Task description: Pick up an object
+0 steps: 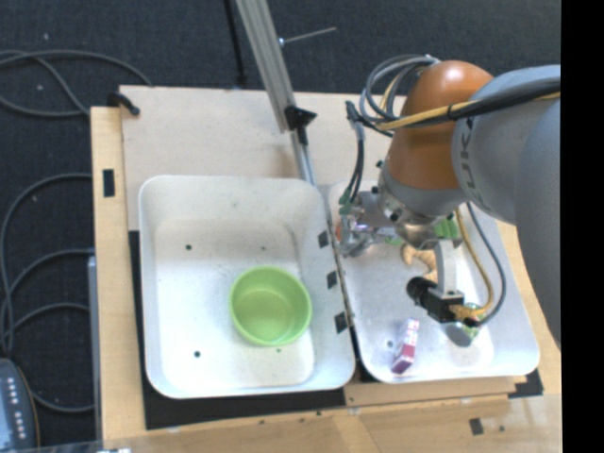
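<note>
A round lime-green plastic bowl (271,306) sits at six o'clock in the left shallow white bin (165,206); light, stiff, slick, best pinched at its rim. At three o'clock, the gripper (363,234) hangs over the right white bin (514,352); I cannot tell its state. Sandy bench (189,130), dark carpet (57,26).

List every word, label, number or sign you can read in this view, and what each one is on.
None can be read.
The small pink and white box in the right bin may carry print, but it is too small and blurred.
The green bowl in the left bin looks plain.
</note>
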Action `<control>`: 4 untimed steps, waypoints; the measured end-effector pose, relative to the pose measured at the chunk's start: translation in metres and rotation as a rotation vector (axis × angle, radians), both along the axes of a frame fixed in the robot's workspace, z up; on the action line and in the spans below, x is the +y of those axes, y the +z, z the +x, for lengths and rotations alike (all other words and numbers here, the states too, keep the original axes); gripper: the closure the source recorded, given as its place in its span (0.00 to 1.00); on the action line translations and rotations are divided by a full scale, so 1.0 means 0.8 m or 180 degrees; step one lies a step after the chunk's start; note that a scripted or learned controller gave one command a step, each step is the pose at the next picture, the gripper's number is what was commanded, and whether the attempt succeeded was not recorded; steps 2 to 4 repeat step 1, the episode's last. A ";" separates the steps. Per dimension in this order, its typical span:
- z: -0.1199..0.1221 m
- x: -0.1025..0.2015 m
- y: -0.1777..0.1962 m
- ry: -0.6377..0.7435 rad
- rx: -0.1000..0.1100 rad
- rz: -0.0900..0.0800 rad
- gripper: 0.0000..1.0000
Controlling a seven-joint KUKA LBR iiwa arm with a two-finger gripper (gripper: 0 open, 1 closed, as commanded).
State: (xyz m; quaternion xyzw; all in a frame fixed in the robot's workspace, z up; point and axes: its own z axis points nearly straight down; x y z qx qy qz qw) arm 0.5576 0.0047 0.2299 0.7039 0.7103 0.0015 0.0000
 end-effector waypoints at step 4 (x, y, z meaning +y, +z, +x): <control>0.030 0.074 0.011 0.0001 -0.0001 0.0001 1.00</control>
